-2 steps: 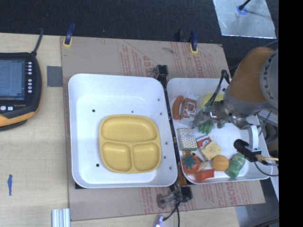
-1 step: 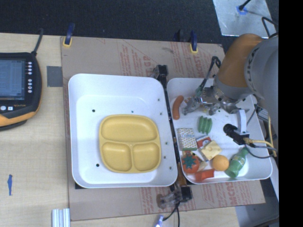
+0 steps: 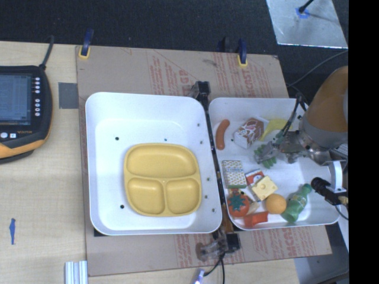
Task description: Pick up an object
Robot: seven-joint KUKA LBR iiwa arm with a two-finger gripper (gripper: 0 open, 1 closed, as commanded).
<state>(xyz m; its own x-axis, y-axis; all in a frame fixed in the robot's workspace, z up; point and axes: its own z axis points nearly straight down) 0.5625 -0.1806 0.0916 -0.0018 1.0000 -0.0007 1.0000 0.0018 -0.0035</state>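
While the arm (image 3: 324,114) leans in from three o'clock over the right bin (image 3: 308,165), its tool (image 3: 283,145) hangs low at a green leafy item (image 3: 265,153), and whether it has hold of anything cannot be told from this angle. Red lettering runs along the cardboard sheet (image 3: 148,70) under both bins, too faint to read. A small box (image 3: 233,173) with a printed checkered face lies at the bin's nine o'clock side, its print illegible, and a red-and-white carton (image 3: 251,178) beside it is no clearer.

Around these lie a sausage (image 3: 221,134) at ten o'clock, a brown-and-white packet (image 3: 250,131) at eleven, a yellow cheese wedge (image 3: 265,188) near the middle, an orange (image 3: 275,203) and a green bottle (image 3: 295,204) at six, and a red tomato-like piece (image 3: 238,203) at seven.

At the centre of the left bin (image 3: 106,158) sits a yellow divided plate (image 3: 161,178). A handheld control pad (image 3: 21,112) rests on the bench (image 3: 41,218) at nine o'clock.
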